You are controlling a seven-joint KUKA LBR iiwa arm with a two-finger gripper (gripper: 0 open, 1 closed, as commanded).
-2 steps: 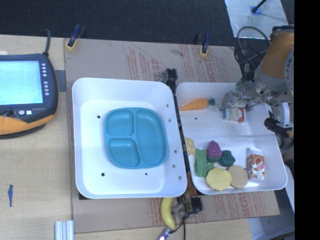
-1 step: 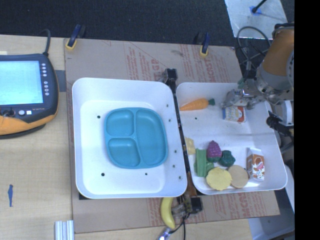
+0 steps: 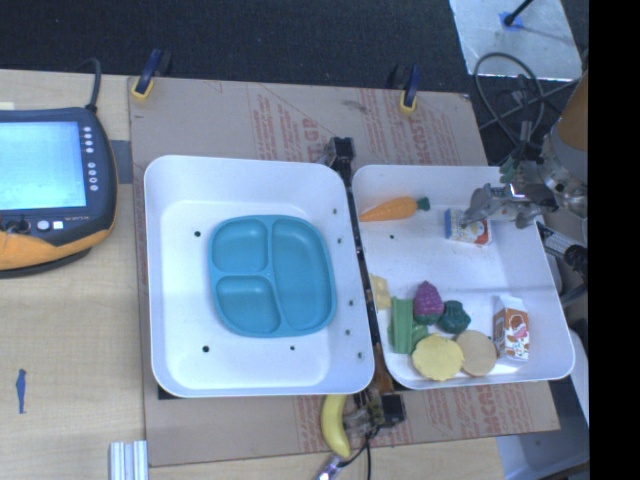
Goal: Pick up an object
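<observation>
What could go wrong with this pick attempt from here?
The gripper sits at a small carton near the right bin's far wall, so the carton may tip or slide away rather than be gripped. The carrot lies close by and could get nudged.

plate (image 3: 272,274) in left bin (image 3: 165,268) (carrot (image 3: 388,209) right)

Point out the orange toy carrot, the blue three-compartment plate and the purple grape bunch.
orange toy carrot (image 3: 388,209), camera view, middle of its orange body
blue three-compartment plate (image 3: 271,274), camera view, ridge where its three compartments meet
purple grape bunch (image 3: 428,299), camera view, centre of the cluster
</observation>
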